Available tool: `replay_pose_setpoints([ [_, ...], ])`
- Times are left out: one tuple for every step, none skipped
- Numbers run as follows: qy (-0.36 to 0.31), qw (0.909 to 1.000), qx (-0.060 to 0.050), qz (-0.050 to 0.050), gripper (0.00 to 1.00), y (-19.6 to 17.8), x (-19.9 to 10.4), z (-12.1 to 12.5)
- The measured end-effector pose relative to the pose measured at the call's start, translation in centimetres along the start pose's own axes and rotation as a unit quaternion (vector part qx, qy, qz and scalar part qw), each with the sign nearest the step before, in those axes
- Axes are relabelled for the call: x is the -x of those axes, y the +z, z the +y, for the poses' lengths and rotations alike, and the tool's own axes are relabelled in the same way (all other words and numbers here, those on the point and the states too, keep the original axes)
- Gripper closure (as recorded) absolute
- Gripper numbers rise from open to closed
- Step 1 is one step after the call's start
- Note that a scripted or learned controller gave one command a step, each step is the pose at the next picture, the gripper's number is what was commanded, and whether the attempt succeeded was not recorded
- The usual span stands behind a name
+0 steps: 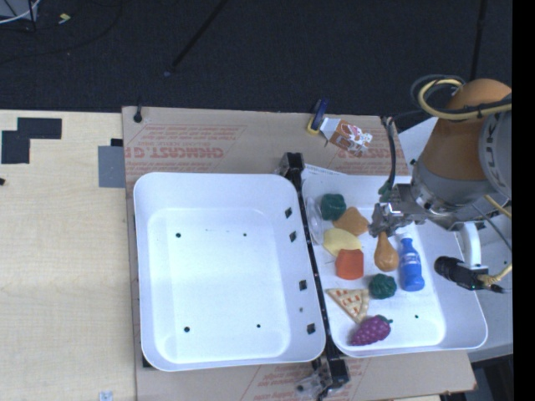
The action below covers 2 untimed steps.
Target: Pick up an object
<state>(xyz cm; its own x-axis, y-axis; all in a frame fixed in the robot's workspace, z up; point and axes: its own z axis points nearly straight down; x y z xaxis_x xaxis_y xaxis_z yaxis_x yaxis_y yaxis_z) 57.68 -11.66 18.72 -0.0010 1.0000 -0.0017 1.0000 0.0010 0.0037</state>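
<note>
The gripper [386, 224] is poised just above the pear [385, 254] in the right bin [468, 328]; jaw state cannot be told. A descent and closure are needed next.

**Arm reaching in from the right, gripper low**

The arm [468, 149] enters from the right edge of the view, its orange band uppermost and the grey wrist section below it. A yellow cable loops over the top of the orange part, and a dark cable runs down along the wrist's left side. The wrist angles down and to the left, ending in the gripper [386, 221], which points downward. The gripper is dark metal and seen from above at a slant; the state of its tips cannot be made out.
</note>
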Motion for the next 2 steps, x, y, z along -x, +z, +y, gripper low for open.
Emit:
replay_pose_setpoints([
  [0.001, 1.0, -0.004, 0.001, 1.0, -0.76, 0.94, -3.2],
  [0.001, 1.0, -0.004, 0.001, 0.0, -0.71, 0.92, -3.09],
])
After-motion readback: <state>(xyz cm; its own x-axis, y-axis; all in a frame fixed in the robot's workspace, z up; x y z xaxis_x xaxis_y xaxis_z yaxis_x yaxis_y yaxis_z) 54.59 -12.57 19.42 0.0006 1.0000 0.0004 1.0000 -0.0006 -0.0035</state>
